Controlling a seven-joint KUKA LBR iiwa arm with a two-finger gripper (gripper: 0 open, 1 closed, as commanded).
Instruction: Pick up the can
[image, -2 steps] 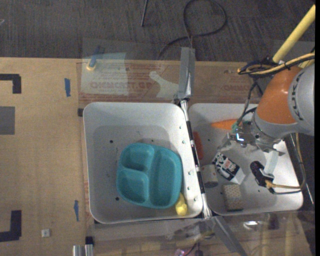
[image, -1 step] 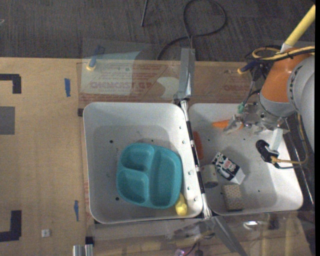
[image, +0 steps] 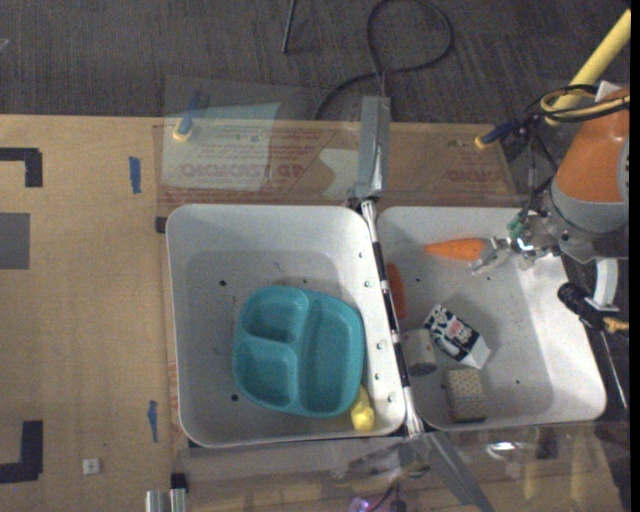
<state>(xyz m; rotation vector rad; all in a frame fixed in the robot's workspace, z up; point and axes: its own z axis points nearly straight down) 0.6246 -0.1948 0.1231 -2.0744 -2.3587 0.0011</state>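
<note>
Can (image: 420, 352) label unreadable, right bin (image: 560, 380); gripper (image: 497, 256) state unclear, beside carrot (image: 455, 250).

1. Arm (image: 590, 170) at 3 o'clock of the view: rounded orange band, grey housing directly below it.
2. Wrist section under the grey housing: dark metal block with small silvery fittings and a spot of green.
3. Gripper (image: 492, 262): pale silvery metal, slim fingers.
4. Black cables loop around the orange band at about 1 o'clock.
5. Lower body, toward 4 o'clock: black parts with a white cylindrical piece set among them.
</note>
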